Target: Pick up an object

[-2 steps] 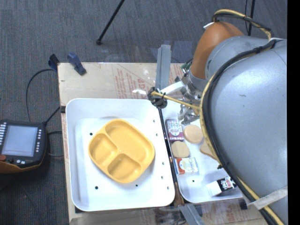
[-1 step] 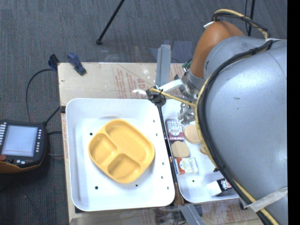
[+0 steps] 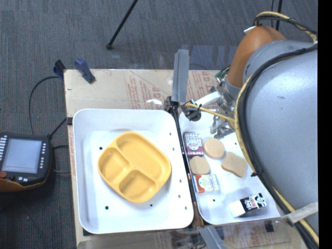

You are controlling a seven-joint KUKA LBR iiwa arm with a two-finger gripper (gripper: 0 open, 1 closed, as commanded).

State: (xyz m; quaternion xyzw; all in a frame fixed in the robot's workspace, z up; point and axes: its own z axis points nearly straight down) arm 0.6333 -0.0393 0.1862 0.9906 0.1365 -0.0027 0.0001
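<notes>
Sitting glossy in the left white bin (image 3: 83,139), rounded yellow plastic tray (image 3: 134,166), tool (image 3: 220,124) state unclear

Yellow three-compartment plastic tray (image 3: 135,166): smooth, faint sheen. Two shallow white plastic bins (image 3: 85,139): smooth, semi-gloss. Grey arm casing (image 3: 282,123): smooth painted shell, satin; orange band (image 3: 249,51) glossy. Tan foam-like bread-slice pieces (image 3: 234,164): matt. Small printed packets (image 3: 193,143): glossy film. Floor: dark matt carpet (image 3: 52,25).
</notes>
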